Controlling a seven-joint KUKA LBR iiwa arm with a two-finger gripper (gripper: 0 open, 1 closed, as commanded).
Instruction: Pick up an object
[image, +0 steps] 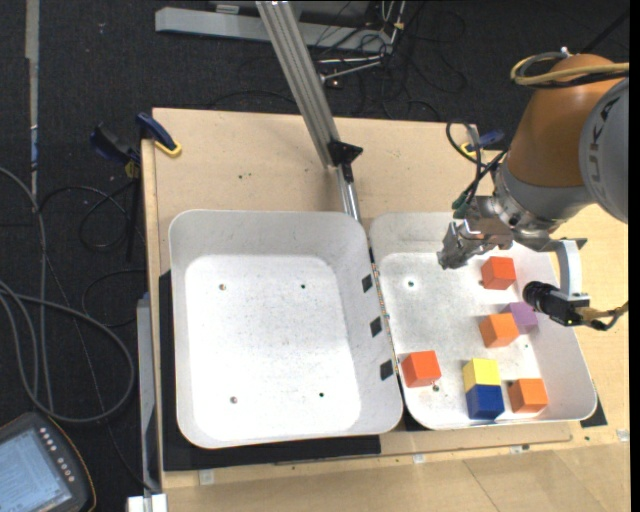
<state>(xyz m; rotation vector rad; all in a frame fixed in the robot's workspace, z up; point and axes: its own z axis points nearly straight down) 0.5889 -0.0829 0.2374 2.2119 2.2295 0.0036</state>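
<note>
At the frame's right, the hand (457, 250), whose grip I cannot tell, is hovering beside the small orange cube (498, 272), needing to descend onto it.

Two shallow bins sit side by side on the bench (250, 160), the left bin (190, 300) touching the right bin (400, 240) along their shared edge. All the blocks lie in the right bin. One cube (498, 272) lies toward the far side, just beside the gripper (455, 250), which hangs over the bin's far half to the cube's left. Nearer the camera, a second cube (497, 328) touches a smaller block (523, 317) on its right. Along the near edge lie three more: one block (421, 367) at the left, a two-part block (483, 388) (one half behind the other) in the middle, and another cube (528, 395) just right of it.
</note>
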